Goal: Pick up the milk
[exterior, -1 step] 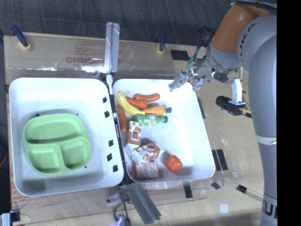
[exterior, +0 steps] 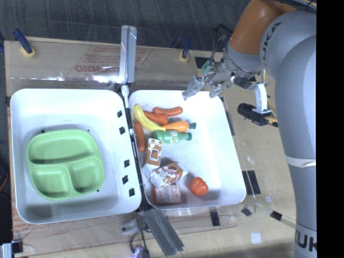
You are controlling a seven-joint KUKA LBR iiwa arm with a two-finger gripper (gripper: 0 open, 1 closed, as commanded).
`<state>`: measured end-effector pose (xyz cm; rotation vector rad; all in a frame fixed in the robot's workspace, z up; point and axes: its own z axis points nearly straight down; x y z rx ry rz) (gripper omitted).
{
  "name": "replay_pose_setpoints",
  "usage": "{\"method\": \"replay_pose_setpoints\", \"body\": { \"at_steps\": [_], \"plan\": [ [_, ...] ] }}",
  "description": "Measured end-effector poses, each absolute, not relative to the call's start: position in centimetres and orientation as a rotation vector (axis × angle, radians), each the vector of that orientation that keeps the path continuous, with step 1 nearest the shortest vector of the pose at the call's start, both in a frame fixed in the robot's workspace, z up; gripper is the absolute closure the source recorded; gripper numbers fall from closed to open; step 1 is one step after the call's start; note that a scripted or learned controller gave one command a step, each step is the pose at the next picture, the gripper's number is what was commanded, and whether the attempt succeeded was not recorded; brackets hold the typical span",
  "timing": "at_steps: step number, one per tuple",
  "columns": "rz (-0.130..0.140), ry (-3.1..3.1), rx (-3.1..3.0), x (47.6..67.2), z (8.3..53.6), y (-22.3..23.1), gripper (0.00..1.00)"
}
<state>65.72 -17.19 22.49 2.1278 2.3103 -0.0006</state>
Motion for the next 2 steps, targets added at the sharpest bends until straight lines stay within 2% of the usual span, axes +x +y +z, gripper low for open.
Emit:
{"method": "replay_pose_setpoints", "body": {
  "at_steps": [1,2],
  "plan": [
    [-0.004,2.281,2.164,57.8,12.0,-12.9,0.00],
    [0.028,2.375,1.994,51.1,10.7,-10.9,0.00]
  ]
}}
